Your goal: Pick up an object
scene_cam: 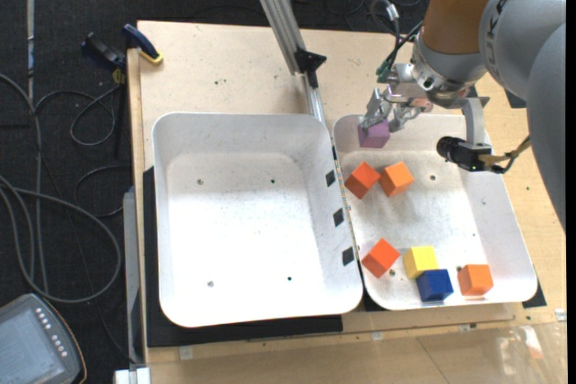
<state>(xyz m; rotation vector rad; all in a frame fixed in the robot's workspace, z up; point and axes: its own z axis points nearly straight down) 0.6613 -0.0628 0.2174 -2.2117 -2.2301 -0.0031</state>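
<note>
A: Start with the big things. Where does everything sit?

B: The bench (234,67) carries two white bins. The left bin (243,220) sits beside the right bin (499,229), and the right one holds all the blocks. The grey arm (513,13) reaches in from the right, with its gripper (385,117) low over the far left corner of the right bin.

A: And the claw?

B: Its fingers look drawn in narrow on a purple block (374,135), which sits between the tips, at or just above the bin floor. I cannot tell whether it has lifted off.

A: How would you expect that block to handle?

B: My guess is light and rigid, a small cube with flat faces, nothing fragile. The faces look smooth, so it could slip if pinched near an edge or a corner. Best taken across two opposite flat sides, near the middle of each, with the fingers square to them.

A: What else is in there?

B: Two orange blocks (361,179) (395,178) just beside each other near the purple one. Nearer the front, another orange block (381,257), a yellow block (419,261) touching a blue block (435,284), and one more orange block (475,280) near the blue

A: Any crowding around the purple one?

B: No, it stands apart from its neighbours, though close to the bin's corner wall
</note>
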